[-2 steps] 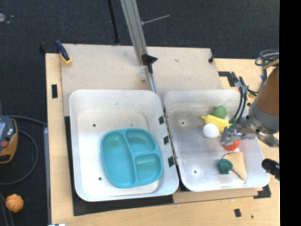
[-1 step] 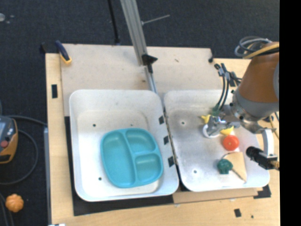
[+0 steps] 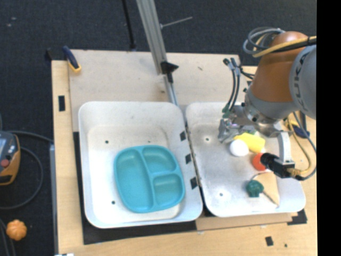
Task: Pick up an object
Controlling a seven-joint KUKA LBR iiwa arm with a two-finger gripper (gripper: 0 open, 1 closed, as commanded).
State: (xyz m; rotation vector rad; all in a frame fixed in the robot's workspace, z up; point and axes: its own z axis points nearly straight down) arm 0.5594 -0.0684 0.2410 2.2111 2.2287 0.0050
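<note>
Reaching into the right bin for a pick
My two-finger gripper point(image 3: 230, 131) sits low beside the small white ball point(image 3: 239, 148) and yellow plastic block point(image 3: 252, 141); grip state I cannot tell

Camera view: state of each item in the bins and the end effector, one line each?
Teal divided plate: flat in the left bin, its compartments bare.
White ball: in the right bin, touching the yellow object.
Yellow object: lying just beneath the arm's wrist.
Orange-red object: lying beside a black part of the arm.
Green toy: lying apart, near the front rim.
End effector: low over the right bin, next to the white ball.
</note>
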